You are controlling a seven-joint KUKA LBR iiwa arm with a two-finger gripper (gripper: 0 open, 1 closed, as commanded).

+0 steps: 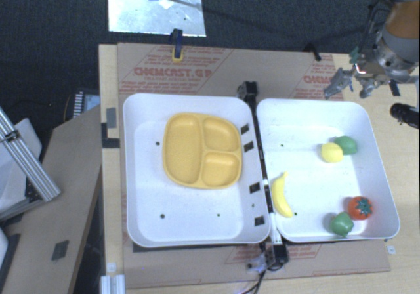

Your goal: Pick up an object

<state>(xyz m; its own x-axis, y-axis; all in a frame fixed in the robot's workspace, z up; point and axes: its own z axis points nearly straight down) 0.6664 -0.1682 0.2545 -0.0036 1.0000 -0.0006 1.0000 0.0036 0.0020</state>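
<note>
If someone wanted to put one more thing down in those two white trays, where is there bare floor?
Right bin: bare floor in the middle, bordered by the banana, the lemon and the tomato; also the far strip. Its right side is crowded with fruit. Left bin: the yellow divided plate fills the centre, leaving a bare band along the near edge.
</note>
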